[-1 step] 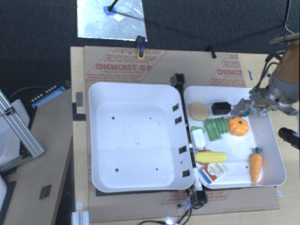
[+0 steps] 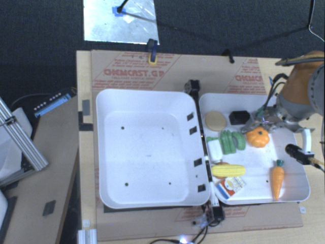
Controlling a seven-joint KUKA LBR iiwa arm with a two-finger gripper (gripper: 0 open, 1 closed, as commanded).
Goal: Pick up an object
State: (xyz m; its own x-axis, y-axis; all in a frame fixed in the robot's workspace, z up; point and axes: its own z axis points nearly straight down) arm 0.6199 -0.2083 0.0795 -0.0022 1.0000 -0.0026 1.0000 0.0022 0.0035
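Grey robot arm's tool [image 2: 257, 122] low over the right shallow white bin [image 2: 304, 187], beside a round orange plastic pumpkin [image 2: 258, 138], grip state impossible to tell.

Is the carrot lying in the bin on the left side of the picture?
No, the carrot lies in the right bin, near its front right corner, along with the corn cob and the orange fruit.

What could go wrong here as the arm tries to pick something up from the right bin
The gripper sits beside the orange pumpkin; being round, it may slip out. The black block and green vegetable lie close by, so the fingers could knock them. The right bin is crowded, leaving little room.
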